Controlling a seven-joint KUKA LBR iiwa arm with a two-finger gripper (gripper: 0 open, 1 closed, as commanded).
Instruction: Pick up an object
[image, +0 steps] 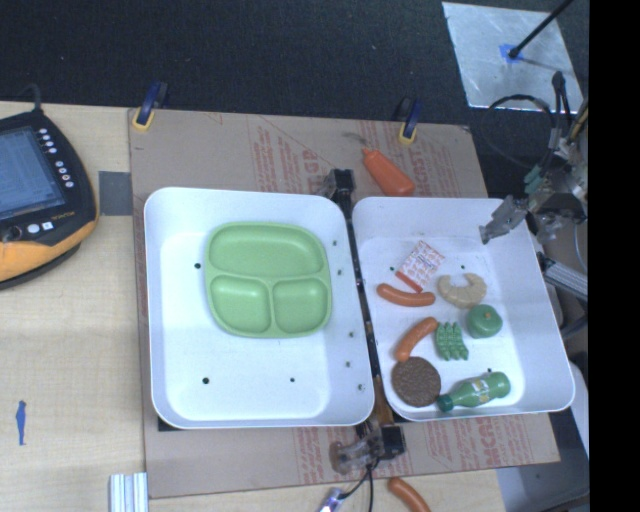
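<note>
The right white bin holds several toy foods: two orange sausages, a beige bread piece, a round green fruit, a spiky green vegetable, a brown patty, a green bottle lying on its side, and a red-and-white packet. My gripper hangs over the bin's upper right corner, above and to the right of the bread piece, touching none of the items. Nothing shows in its grasp.
The left white bin holds a green divided plate. An orange carrot lies on the cardboard behind the bins, and another sausage lies in front. A teach pendant rests at the far left.
</note>
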